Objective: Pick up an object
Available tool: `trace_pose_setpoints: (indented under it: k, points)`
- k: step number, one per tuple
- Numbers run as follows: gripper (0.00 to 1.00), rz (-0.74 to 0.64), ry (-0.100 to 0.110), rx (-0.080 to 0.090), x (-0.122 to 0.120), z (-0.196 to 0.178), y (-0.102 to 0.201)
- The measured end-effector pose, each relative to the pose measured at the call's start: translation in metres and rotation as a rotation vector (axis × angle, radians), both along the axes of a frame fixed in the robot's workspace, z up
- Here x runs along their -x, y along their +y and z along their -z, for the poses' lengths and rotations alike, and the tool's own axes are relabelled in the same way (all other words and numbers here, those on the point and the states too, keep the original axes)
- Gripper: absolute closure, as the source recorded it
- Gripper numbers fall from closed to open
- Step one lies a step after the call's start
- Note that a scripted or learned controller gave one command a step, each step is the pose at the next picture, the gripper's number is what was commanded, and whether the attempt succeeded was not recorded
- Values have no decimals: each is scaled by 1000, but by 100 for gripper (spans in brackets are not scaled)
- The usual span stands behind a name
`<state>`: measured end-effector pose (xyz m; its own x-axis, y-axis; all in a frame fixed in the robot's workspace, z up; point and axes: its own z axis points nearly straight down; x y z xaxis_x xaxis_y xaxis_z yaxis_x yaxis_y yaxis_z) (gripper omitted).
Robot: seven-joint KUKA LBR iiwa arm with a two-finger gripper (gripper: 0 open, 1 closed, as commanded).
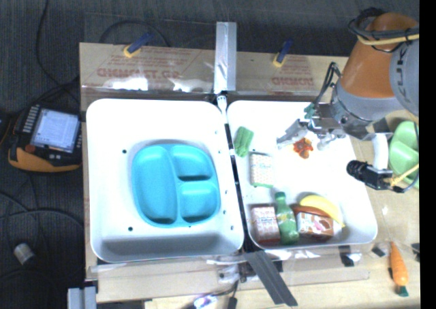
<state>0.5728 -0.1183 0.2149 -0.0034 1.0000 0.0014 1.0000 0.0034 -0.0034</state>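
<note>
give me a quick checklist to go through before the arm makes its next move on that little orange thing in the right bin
1. Hand over the right bin: ok.
2. Small orange thing lies just under the hand: ok.
3. Thing between the fingers: cannot tell.
4. Room around it: ok, the green piece and the clear packet lie apart to its left.
5. Green bottle, banana and packets sit at the bin's near edge, out of the way: ok.
6. Blue tray sits in the left bin, away from the hand: ok.
</note>
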Motion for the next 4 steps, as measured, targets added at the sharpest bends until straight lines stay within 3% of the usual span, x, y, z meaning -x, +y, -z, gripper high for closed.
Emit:
trace_pose_setpoints:
  k: [1,2,3,4]
  points:
    - [0,111,0,2,-45,115,-65]
    - [100,109,-4,1,-47,103,-64]
    - [100,152,-2,5,-96,5,-50]
    - [0,152,-1,7,-96,5,-50]
